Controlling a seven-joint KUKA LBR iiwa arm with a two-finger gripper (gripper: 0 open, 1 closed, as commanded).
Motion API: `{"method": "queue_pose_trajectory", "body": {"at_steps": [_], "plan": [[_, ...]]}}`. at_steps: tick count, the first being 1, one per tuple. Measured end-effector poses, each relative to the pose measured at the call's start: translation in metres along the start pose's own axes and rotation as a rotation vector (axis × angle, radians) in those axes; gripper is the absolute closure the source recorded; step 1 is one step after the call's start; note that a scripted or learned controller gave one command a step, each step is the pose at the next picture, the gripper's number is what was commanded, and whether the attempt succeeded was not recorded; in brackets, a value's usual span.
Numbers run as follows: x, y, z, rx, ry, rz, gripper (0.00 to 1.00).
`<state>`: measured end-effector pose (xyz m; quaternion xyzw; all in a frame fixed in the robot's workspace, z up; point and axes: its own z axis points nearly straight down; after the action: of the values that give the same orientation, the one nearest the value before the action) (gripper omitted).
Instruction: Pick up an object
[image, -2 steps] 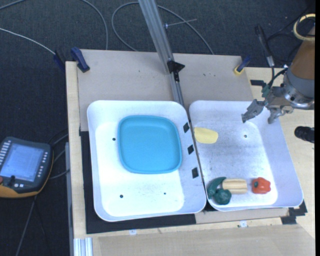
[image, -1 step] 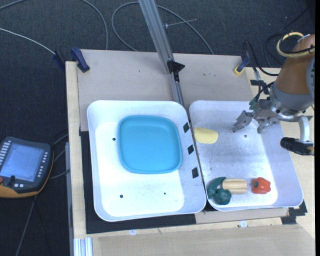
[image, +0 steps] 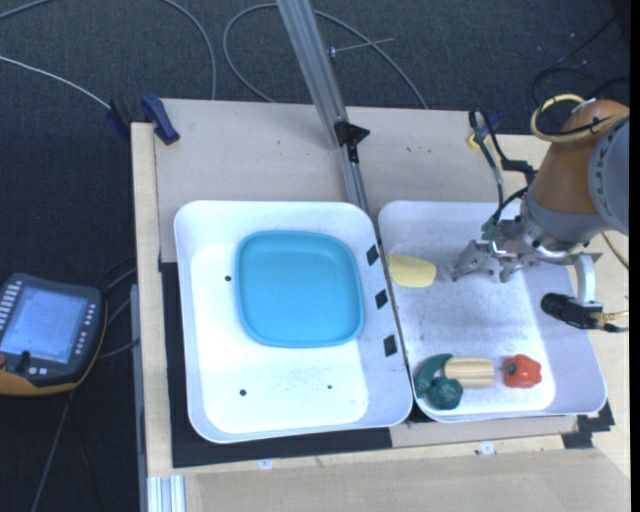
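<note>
My gripper (image: 482, 272) hangs low over the upper middle of the right bin (image: 560, 400), its fingers spread open with nothing between them. A yellow lemon-like object (image: 412, 271) lies just to the gripper's left, near the bin's left wall and apart from the fingers. Along the bin's front edge lie a green vegetable-like piece (image: 438, 381), a tan cylinder (image: 471, 372) touching it, and a red tomato-like object (image: 521, 371) further right.
The left bin (image: 205, 310) holds a blue square plate (image: 299, 287). A slanted metal rod (image: 325, 85) runs down between the bins. Black clips (image: 381, 298) sit on the shared wall. The bare middle of the right bin lies below the gripper.
</note>
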<state>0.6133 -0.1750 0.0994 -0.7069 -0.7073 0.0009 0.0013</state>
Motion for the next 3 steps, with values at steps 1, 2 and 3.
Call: {"method": "queue_pose_trajectory", "body": {"at_steps": [1,2,3], "plan": [[0.0,0.001,-0.013,-0.005,-0.001,0.0,1.0],[0.001,0.008,-0.057,-0.006,-0.001,0.0,1.0],[-0.002,0.01,-0.12,-0.008,-0.002,0.0,1.0]]}}
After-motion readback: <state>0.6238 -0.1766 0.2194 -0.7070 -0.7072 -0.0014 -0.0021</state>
